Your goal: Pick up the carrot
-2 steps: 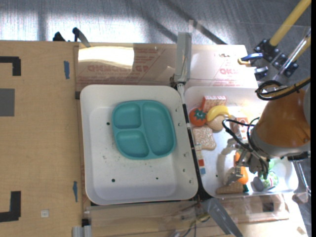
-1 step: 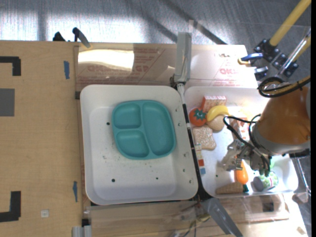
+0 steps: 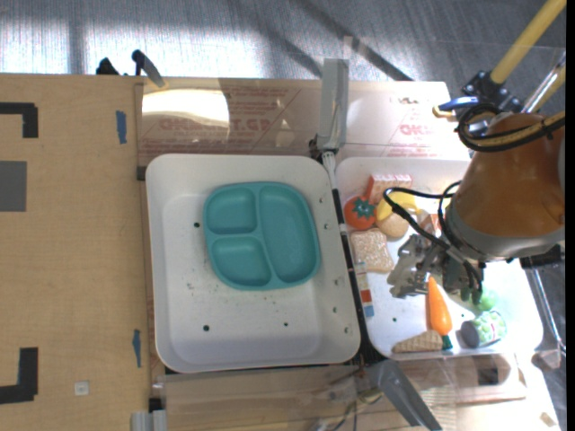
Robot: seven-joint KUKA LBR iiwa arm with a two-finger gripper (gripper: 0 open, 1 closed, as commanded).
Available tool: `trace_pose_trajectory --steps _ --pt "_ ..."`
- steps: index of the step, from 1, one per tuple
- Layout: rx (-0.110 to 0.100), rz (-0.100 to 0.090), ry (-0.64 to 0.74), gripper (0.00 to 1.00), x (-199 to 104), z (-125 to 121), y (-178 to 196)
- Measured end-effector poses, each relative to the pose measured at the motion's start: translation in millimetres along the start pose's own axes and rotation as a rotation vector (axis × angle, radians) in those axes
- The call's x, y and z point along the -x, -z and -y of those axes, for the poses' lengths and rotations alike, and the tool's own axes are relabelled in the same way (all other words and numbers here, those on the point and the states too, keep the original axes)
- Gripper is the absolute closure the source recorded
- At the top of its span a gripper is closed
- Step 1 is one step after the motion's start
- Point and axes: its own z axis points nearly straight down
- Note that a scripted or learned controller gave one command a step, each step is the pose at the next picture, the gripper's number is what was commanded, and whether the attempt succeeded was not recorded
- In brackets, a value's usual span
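At four o'clock in the right bin [image 3: 395, 330], the carrot [image 3: 438, 308] hangs point-up, its top seemingly pinched between the gripper [image 3: 429, 275] fingers, probably so it lifts clear of the tomato [image 3: 361, 213] and cracker [image 3: 372, 251] at ten o'clock.

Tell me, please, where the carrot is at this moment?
The carrot is in the right-hand bin, toward its front, directly beneath the gripper, with a wafer-like wedge just in front of it and a green item to its right.
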Motion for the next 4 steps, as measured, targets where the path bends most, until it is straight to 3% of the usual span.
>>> trace_pose_trajectory --steps 1,2,3,4 --pt "-0.003 0.004 0.048 1.0 10.4 38.3 99.2" --pt "-0.006 -0.001 0.292 1.0 29.3 117.6 134.1" --pt "-0.004 -0.003 0.295 0.0 29.2 116.0 133.4" --pt "-0.001 -0.019 0.111 0.0 23.8 104.2 2.6"
